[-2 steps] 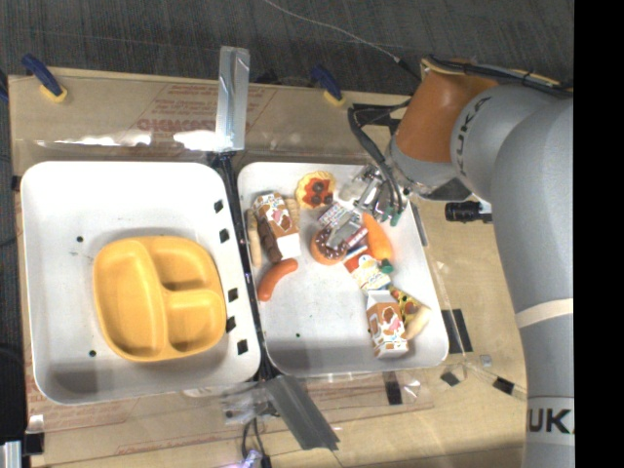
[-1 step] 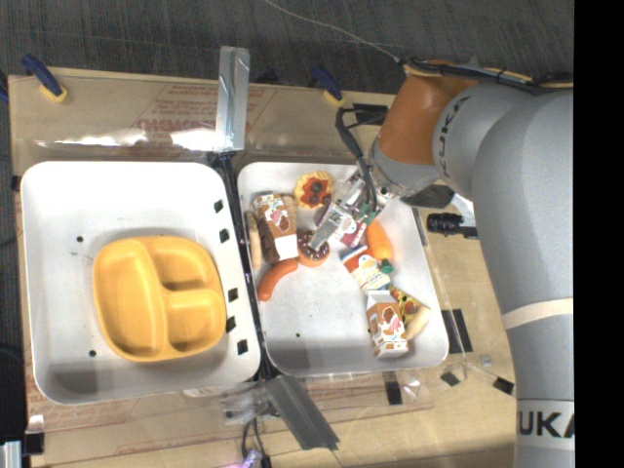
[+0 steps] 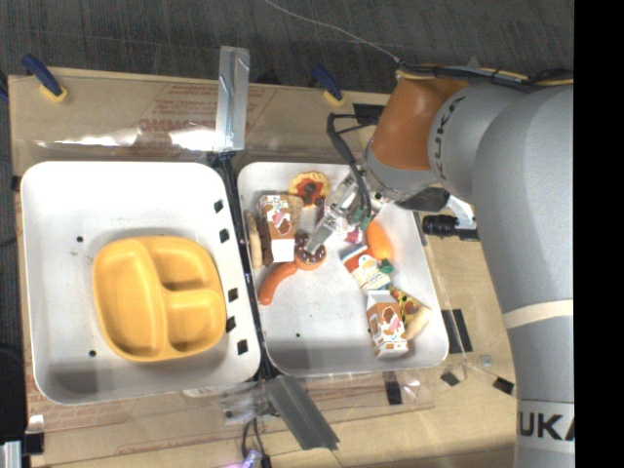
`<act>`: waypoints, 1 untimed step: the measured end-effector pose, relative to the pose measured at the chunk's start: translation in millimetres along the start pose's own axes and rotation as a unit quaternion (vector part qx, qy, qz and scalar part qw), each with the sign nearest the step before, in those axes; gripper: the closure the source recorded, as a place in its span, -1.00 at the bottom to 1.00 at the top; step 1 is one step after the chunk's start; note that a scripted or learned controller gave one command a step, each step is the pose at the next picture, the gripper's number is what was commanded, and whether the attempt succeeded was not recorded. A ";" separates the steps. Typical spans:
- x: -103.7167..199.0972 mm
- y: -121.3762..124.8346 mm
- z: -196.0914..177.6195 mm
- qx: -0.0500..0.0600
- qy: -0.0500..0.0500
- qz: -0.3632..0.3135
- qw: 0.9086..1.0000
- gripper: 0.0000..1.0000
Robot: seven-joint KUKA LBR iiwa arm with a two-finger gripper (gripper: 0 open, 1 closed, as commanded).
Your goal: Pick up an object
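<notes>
Just below the two-finger gripper (image 3: 314,248) lies an orange sausage-shaped toy (image 3: 283,277) in the right white bin (image 3: 322,354) — grip unclear; left white bin (image 3: 58,193) holds a yellow divided tray (image 3: 156,295).

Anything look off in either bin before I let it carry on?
Nothing looks spilled or broken. The yellow divided plastic tray sits flat in the left white bin. The toy foods in the right white bin lie jumbled, bunched under the gripper.

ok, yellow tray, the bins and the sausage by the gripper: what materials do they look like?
Yellow tray: probably moulded plastic, matte to satin; uniform colour, rounded compartment edges.
Left bin and right bin: likely thin formed plastic, smooth white; rounded corners, soft highlights.
Sausage: looks like toy plastic or rubber; even orange-red, slight sheen. The picture can't settle whether it's rigid or soft.
</notes>
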State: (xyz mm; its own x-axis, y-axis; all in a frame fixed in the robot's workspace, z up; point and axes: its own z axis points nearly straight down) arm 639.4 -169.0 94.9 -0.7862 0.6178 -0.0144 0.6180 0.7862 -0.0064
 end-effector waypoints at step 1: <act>6.8 -2.4 -1.1 0.009 -0.003 0.169 0.986 -1.00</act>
State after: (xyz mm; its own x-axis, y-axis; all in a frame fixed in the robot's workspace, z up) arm 632.6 -166.7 95.9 -0.5356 0.8441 -0.0250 0.8445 0.5353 -0.0176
